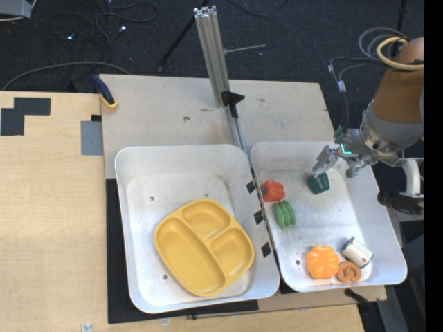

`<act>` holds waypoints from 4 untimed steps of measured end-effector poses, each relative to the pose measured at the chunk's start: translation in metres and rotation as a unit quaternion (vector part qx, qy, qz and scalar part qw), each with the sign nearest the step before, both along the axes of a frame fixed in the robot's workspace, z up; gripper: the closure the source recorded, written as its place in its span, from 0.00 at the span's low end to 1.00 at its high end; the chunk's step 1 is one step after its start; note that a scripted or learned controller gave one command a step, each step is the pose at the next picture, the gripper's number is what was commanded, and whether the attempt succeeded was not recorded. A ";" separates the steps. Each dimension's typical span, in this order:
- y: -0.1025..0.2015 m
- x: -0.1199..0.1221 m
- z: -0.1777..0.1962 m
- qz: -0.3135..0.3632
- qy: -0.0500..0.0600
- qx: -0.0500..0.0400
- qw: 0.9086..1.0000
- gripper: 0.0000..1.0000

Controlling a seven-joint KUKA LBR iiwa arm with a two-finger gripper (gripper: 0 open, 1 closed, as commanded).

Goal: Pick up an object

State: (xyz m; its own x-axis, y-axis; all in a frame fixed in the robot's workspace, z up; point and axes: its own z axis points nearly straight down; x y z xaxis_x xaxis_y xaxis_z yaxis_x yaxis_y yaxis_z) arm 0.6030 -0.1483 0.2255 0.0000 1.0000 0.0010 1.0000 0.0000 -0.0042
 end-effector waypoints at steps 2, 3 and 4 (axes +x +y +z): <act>0.006 -0.002 -0.045 0.000 0.002 0.000 1.000 0.00; 0.008 0.004 -0.106 0.000 0.002 0.000 1.000 0.00; 0.008 0.006 -0.135 -0.001 -0.003 0.000 1.000 0.00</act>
